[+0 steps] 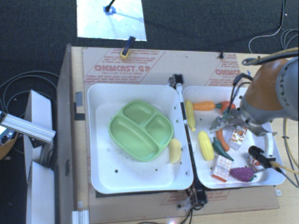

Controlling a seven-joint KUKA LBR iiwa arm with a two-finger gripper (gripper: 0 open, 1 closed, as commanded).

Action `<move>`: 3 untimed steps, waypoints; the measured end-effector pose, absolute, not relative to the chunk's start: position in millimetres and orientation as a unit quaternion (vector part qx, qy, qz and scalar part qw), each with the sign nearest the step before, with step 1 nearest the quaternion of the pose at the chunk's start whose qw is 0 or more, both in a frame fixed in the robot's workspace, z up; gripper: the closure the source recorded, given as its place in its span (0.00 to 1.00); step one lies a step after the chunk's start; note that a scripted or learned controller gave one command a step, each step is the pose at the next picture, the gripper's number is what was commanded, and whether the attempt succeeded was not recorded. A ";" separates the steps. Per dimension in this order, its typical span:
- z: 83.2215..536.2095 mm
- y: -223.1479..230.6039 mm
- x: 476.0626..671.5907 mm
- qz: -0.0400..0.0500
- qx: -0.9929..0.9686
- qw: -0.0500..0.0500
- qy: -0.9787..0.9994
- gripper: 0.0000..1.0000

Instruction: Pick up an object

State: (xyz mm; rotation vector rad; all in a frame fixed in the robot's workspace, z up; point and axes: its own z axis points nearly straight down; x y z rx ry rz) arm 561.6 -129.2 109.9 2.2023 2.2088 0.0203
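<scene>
My gripper [223,122] hangs low over the middle of the right bin [275,181], reaching in from the right. Just below it lie a small orange carrot [222,140] and a green pepper [219,149]. A white juice carton [238,138] stands to its right. Behind it lie a longer carrot [204,106] and a red piece [228,107]. Two yellow pieces sit to its left: a long one [189,115] by the bin wall and a corn cob [205,145]. I see nothing held in the gripper.
The right bin's front holds a red-and-white box [221,168], purple grapes [242,174] and another small carton [256,163]. The left bin [100,171] holds a green divided plate [141,130] and a yellow fruit [174,150]. A black rail [184,120] divides the bins.
</scene>
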 end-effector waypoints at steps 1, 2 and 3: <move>83.7 -85.0 546.6 0.001 0.705 0.000 0.709 0.00; 94.8 -87.3 547.5 0.001 0.706 0.001 0.708 1.00; 190.8 -14.8 597.5 0.006 0.702 0.004 0.712 1.00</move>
